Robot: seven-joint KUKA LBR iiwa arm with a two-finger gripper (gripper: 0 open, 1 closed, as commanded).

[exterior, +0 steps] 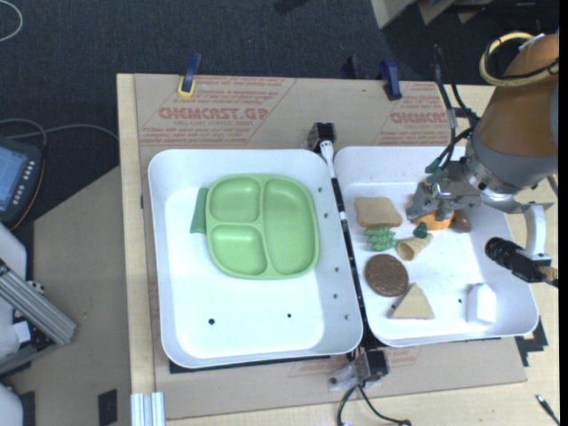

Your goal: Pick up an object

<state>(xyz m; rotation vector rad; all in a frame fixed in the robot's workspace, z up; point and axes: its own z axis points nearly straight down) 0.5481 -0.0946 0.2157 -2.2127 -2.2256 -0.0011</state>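
My gripper (434, 204) hangs low over the upper middle of the right bin (510, 322), reaching in from the right. An orange toy piece (440, 223) lies right under it, partly hidden by the gripper, and I cannot tell whether they touch. A small brown piece (461, 224) sits just to its right. Nearby lie a tan toast slice (378, 211), a green broccoli piece (382, 237), a small beige cone (410, 248), a round brown cookie (387, 274), a tan triangular wedge (413, 304) and a white block (482, 303).
The left bin (177, 309) holds a green divided plate (263, 225). A black cylinder (510, 257) on the arm juts over the right bin's right side. Clamps (187, 78) sit at the board's back edge.
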